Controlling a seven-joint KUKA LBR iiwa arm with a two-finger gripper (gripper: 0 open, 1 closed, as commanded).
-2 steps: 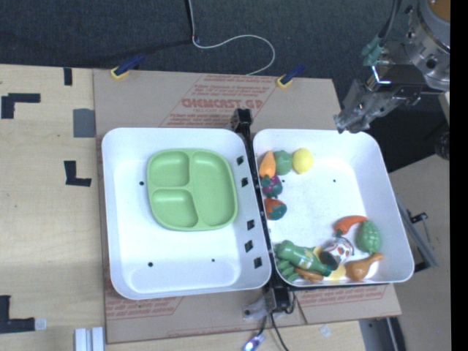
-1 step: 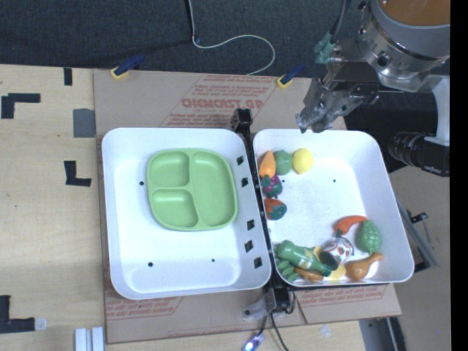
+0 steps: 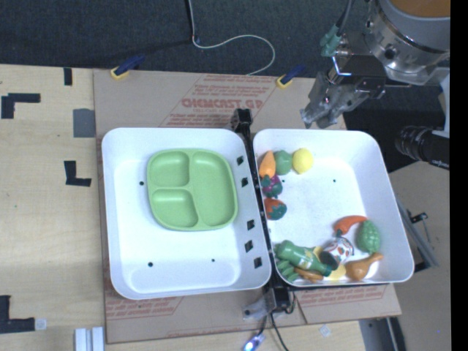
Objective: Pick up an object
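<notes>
Yellow lemon (image 3: pixel 302 160) below claw (image 3: pixel 322 114)

Counts on the bench — two bins, one plate, a scatter of toy food.
Two white bins: the left bin (image 3: pixel 121 218) holds one green divided plate (image 3: pixel 192 189) with three compartments; the right bin (image 3: pixel 365 152) holds one yellow lemon (image 3: pixel 302 160), one carrot (image 3: pixel 267 164), and a heap of toy pieces (image 3: pixel 329 258) at the near edge — too tangled to count exactly.
</notes>
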